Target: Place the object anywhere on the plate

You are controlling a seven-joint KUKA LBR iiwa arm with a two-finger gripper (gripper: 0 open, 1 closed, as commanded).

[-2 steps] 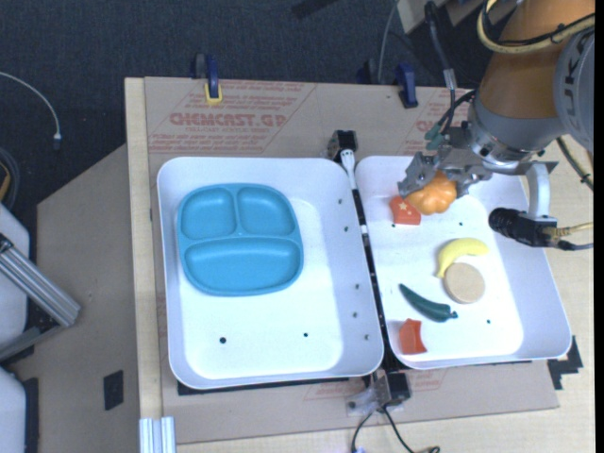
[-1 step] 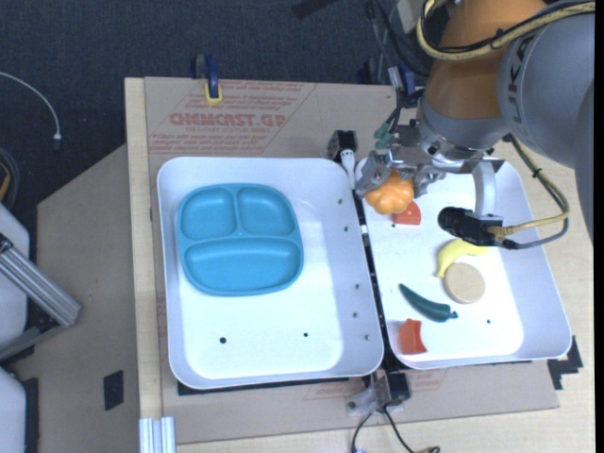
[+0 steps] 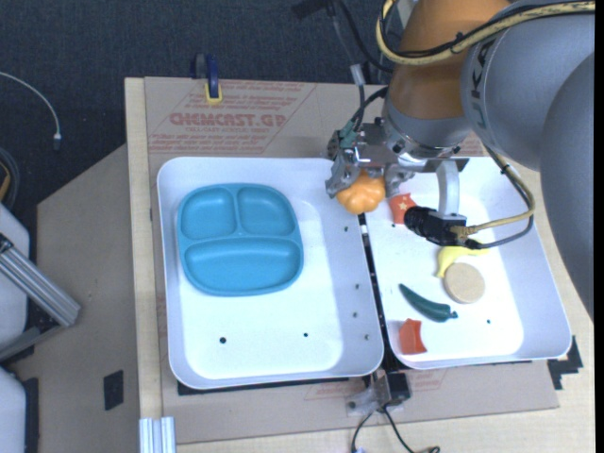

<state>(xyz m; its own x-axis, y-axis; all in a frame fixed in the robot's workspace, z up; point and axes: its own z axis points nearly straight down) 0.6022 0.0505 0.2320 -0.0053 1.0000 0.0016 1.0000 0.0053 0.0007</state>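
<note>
The plate fills the left bin's upper left, with bare floor to its right and below. In the right bin, a yellow piece, disc, green piece and red piece crowd the middle; the arm overhangs the top.

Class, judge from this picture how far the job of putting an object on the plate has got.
Done: the orange object is lifted, above the seam between the bins. In hand: the gripper grips it. Left: carrying it to the blue plate in the left bin and releasing it.
</note>
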